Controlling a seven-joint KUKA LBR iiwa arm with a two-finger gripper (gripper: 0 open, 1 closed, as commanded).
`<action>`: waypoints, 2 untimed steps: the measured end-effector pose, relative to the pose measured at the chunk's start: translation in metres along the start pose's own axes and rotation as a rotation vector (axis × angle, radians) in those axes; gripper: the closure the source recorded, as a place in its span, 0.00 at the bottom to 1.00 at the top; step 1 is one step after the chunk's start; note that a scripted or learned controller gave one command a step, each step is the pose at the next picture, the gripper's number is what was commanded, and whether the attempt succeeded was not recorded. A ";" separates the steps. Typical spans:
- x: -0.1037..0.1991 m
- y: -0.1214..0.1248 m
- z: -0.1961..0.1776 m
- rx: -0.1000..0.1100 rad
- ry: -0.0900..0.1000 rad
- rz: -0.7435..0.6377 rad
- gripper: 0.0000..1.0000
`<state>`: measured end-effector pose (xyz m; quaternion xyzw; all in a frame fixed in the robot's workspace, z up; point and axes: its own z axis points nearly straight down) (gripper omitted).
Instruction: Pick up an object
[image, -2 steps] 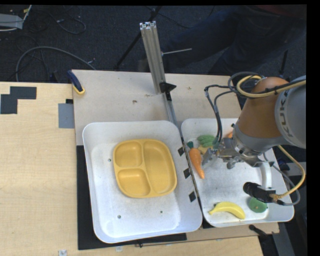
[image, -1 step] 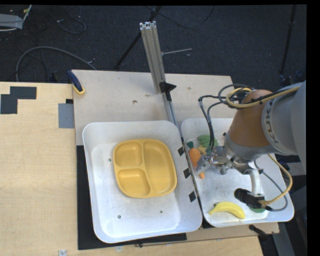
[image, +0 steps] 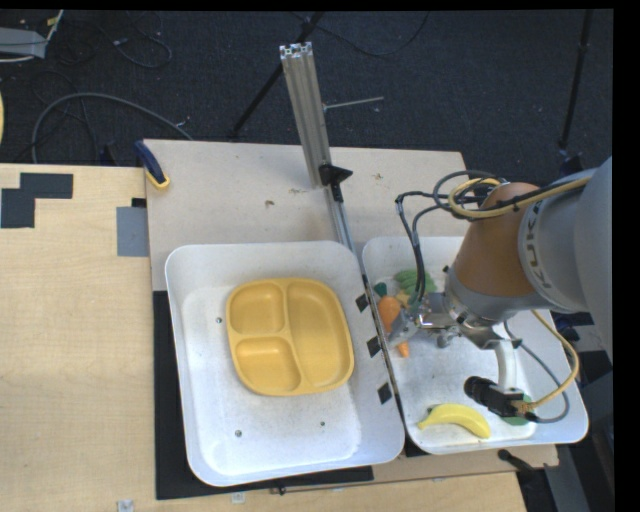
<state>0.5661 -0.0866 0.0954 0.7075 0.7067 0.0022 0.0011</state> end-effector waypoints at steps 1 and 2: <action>0.002 0.002 -0.011 -0.006 0.005 0.003 1.00; -0.005 0.000 -0.055 0.005 -0.002 0.003 1.00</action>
